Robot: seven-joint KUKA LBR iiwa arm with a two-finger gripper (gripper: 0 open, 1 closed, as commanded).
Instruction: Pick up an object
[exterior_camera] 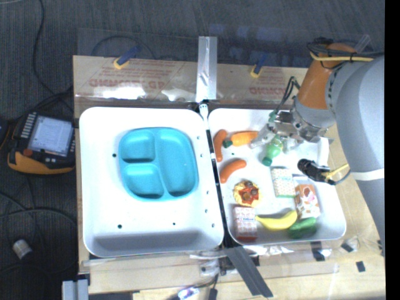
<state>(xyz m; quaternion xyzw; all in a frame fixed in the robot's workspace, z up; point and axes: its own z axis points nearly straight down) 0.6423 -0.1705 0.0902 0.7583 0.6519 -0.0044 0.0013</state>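
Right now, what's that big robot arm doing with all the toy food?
The grey robot arm is reaching into the right bin, its gripper low over a small green bottle near the carrot. Around it lie toy sausages, a banana and little boxes. The left bin holds a blue divided plate.

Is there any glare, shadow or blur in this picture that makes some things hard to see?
Camera view: light is even and soft, with mild glare on the white bins and the taped strip behind them; shadows are faint. The whole frame is slightly soft, so the small items under the gripper blur together, and the near arm is a featureless grey.
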